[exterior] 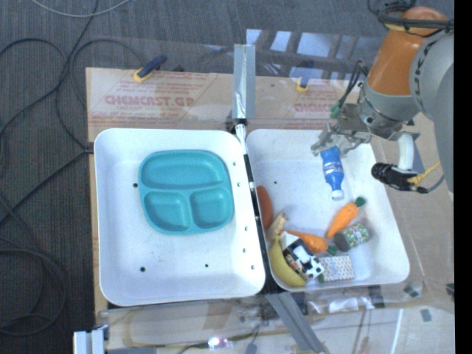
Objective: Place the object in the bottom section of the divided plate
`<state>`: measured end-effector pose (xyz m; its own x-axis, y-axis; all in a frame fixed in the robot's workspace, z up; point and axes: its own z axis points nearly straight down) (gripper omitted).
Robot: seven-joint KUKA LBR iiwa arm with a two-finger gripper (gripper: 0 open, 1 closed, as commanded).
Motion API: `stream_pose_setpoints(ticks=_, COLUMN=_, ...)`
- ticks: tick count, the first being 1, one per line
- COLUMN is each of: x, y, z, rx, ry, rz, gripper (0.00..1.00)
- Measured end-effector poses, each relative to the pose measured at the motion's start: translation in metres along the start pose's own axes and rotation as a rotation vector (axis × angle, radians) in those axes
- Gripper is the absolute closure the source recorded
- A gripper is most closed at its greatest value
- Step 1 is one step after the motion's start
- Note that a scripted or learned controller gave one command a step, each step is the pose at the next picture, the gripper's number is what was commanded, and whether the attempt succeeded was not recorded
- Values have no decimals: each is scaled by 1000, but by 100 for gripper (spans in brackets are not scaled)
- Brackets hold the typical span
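gripper (pixel 333 143) hangs over the upper part of the right bin (pixel 383 268), at the end of the grey arm with its orange band (pixel 394 57). its two fingers are clamped on the top end of a small blue bottle (pixel 332 169), which hangs below them, tilted slightly, white cap pointing toward the near side. whether the bottle's lower end touches the bin floor cannot be told.

lower in the same bin lies a cluster of items: two carrots (pixel 343 218), a banana (pixel 281 262), a green can (pixel 355 235), a black-and-white toy (pixel 302 259) and a speckled sponge-like block (pixel 338 269).

the teal divided plate (pixel 186 191) sits in the left bin (pixel 118 271), well apart from the bottle, with one wide section at the top and two smaller ones below.
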<state>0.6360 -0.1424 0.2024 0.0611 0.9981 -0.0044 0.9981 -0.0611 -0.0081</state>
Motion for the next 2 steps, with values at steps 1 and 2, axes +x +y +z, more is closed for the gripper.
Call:
stream_pose_setpoints(ticks=1, x=-26, y=4, z=66, rx=1, ry=4, rz=181, gripper=100)
stream_pose_setpoints(ticks=2, x=47, y=-22, z=52, rx=-1, ry=5, rz=-223, gripper=100)
